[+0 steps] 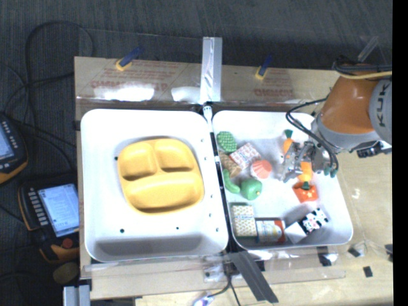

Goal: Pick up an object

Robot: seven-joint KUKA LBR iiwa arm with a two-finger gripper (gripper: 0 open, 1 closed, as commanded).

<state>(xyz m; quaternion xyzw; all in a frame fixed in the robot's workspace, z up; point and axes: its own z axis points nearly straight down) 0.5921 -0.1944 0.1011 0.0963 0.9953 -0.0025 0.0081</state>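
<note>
My gripper (292, 168) reaches down into the right bin (338, 199) from the right, under the arm's orange band. It hangs over the bin floor between a pink-red ball (260, 168) on its left and an orange-red block (306, 192) at its lower right. A small orange carrot-like piece (288, 144) lies just above it. Another orange piece (306, 169) sits against the gripper's right side; whether it is held I cannot tell.
The right bin also holds a green toy (248, 187), a green leafy piece (225, 140), a patterned box (244, 154), a checked box (243, 220), a small can (271, 229) and a black-and-white block (313, 221). A yellow divided tray (160, 174) lies in the left bin (102, 234).
</note>
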